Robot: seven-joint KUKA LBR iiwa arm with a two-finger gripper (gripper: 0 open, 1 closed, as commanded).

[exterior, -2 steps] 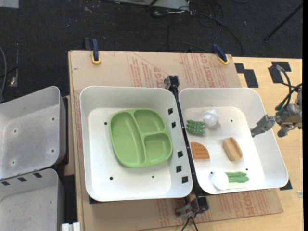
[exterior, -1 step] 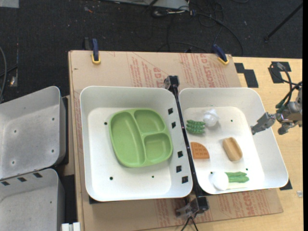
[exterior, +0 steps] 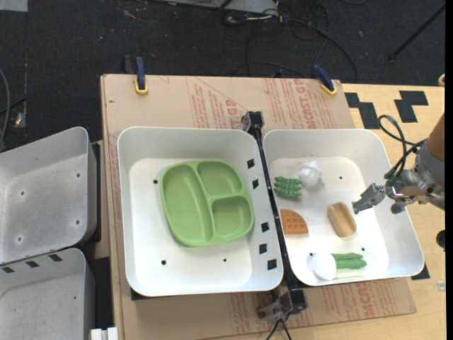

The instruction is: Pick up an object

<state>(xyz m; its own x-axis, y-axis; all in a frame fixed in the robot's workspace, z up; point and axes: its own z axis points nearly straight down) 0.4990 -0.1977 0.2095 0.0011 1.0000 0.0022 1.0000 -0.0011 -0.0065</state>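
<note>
Two white bins sit side by side on the surface (exterior: 184, 101), and my fingers (exterior: 369, 198) hang over the right rim of the right bin (exterior: 368, 144). I cannot tell whether they are wide or narrow, and nothing shows between them. Far off to their left, across the divider, the left bin (exterior: 141, 147) carries a green divided plate (exterior: 207, 202), too broad and flat for me, I judge. Closer, the loose pieces lie apart from one another, which leaves room to come down on one. Just beside my fingers to the left is a tan bread roll (exterior: 342, 219), my likeliest target. Below it lies a green pod (exterior: 349, 262) touching a white ball (exterior: 324, 265). Farther left are a waffle piece (exterior: 294, 222), a green ridged piece (exterior: 288, 187) and a pale crumpled lump (exterior: 308, 173).
</note>
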